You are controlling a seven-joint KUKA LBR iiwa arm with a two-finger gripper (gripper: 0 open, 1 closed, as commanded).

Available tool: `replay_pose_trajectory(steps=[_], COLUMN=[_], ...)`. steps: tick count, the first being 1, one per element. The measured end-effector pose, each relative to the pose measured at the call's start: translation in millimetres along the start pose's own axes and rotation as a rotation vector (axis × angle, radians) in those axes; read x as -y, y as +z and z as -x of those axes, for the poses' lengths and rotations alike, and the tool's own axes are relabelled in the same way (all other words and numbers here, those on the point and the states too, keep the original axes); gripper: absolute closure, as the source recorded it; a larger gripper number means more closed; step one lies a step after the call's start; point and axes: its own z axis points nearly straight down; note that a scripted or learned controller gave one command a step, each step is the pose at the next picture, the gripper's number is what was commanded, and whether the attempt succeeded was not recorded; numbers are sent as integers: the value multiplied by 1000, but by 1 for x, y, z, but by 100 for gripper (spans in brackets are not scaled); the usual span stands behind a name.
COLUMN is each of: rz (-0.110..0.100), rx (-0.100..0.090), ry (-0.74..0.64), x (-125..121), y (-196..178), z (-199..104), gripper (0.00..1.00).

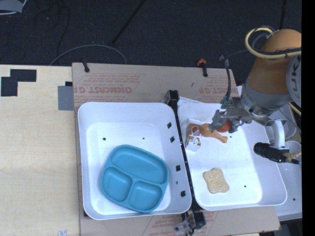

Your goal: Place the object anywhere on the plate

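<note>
Two shallow white bins are seen side by side on the bench; in the left bin (91,132) a blue plate (134,177) with three compartments is laid toward the lower middle of the frame; the right bin (256,181) is reached into by the grey arm from the upper right; the gripper (222,122) is lowered over the upper left part of that bin, and whether it is wide, narrow or closed on anything cannot be told from this angle; a small red and orange object (224,127) is seen directly beneath and against the gripper, with a tan piece (216,136) stretched just below it; a small white printed item (194,136) is placed just left of these, near the divider; a beige, bread-like piece (216,181) is left lower down in the same bin, well apart from the gripper
</note>
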Motion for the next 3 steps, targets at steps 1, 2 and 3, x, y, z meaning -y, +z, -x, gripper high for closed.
replay_pose_trajectory(steps=[1, 2, 3], rz=[2, 1, 2], rx=[0, 0, 1], ry=[-1, -1, -1], x=[-13, -27, -42], y=[-4, 6, 7], z=[-50, -111, -163], gripper=[100, 100, 100])
